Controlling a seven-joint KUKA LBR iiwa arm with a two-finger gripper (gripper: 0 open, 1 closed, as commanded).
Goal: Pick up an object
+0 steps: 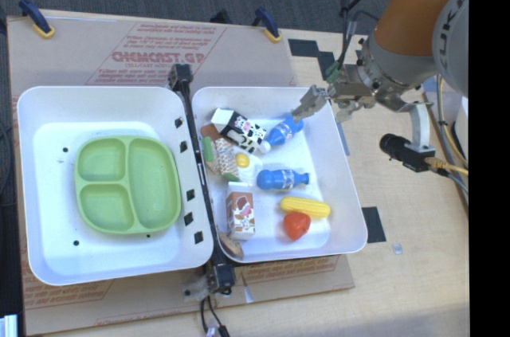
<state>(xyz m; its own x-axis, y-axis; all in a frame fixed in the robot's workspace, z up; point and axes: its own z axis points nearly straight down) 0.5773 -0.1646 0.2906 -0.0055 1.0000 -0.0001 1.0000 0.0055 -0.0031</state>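
Note:
My gripper [327, 105] hangs over the far right rim of the right bin [344, 168], fingers spread open with nothing between them. Its left finger [309, 101] is just above and right of a blue bottle [283, 131] lying at a slant. Beside that bottle lies a black-and-white cow-print carton [241, 133]. Further forward are a second blue bottle [280, 179], a yellow corn cob [305, 206], a red fruit [296, 225], a brown carton [241, 214] and a patterned snack packet [222, 158].
The left bin [40, 240] holds a green divided plate [127, 184]. A black divider [194, 168] runs between the bins. Cardboard [159, 48] lies under both, held by blue clamps [36, 17]. Cables and a black fitting [402, 150] sit right of the bin.

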